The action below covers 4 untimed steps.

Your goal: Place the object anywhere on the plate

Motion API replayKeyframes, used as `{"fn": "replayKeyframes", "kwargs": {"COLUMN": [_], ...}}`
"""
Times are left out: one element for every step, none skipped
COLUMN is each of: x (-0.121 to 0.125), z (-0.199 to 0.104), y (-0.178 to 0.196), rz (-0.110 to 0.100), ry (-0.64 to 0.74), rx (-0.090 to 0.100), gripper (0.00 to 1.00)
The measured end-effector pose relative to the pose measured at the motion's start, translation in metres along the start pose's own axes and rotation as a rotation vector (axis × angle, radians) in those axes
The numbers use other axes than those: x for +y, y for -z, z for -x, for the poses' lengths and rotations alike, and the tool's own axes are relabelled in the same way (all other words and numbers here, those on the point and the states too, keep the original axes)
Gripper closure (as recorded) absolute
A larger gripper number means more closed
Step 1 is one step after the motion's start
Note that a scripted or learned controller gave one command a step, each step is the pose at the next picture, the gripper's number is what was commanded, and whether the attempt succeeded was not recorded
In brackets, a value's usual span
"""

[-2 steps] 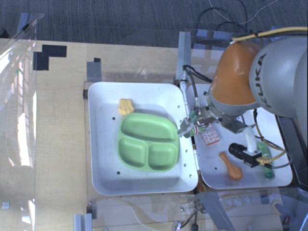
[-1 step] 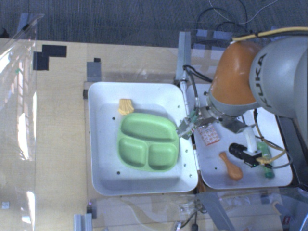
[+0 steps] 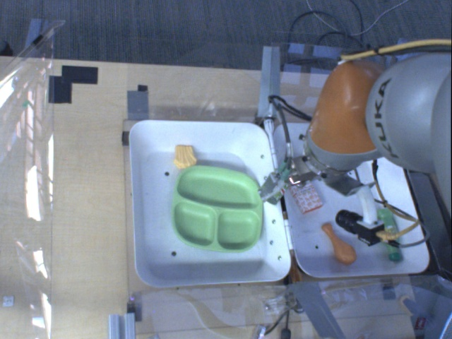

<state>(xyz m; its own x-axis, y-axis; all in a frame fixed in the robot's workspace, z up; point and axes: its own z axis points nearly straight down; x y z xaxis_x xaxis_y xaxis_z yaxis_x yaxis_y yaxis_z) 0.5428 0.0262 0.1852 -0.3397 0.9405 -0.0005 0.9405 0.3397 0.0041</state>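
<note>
A green plate [image 3: 215, 208] with three compartments lies in the left white bin [image 3: 152, 260]. A small yellow object [image 3: 185, 155] rests on the bin floor just off the plate's upper left rim. My gripper [image 3: 272, 188] hangs low over the wall between the two bins, at the plate's right edge. The grey and orange arm above covers much of it, and I see nothing clearly between its tips. An orange drumstick-shaped object [image 3: 339, 243] lies in the right bin [image 3: 417, 263].
A white card-like piece with a red pattern [image 3: 308, 199] lies in the right bin just right of the gripper. The arm covers the right bin's upper half. A clear panel [image 3: 28, 154] stands along the bench's left side.
</note>
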Motion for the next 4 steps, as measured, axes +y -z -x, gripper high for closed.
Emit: {"fn": "replayKeyframes", "kwargs": {"x": [0.0,0.0,0.0,0.0], "z": [0.0,0.0,0.0,0.0], "y": [0.0,0.0,0.0,0.0], "rz": [0.0,0.0,0.0,0.0], "ry": [0.0,0.0,0.0,0.0], "rx": [0.0,0.0,0.0,0.0], "gripper": [0.0,0.0,0.0,0.0]}}
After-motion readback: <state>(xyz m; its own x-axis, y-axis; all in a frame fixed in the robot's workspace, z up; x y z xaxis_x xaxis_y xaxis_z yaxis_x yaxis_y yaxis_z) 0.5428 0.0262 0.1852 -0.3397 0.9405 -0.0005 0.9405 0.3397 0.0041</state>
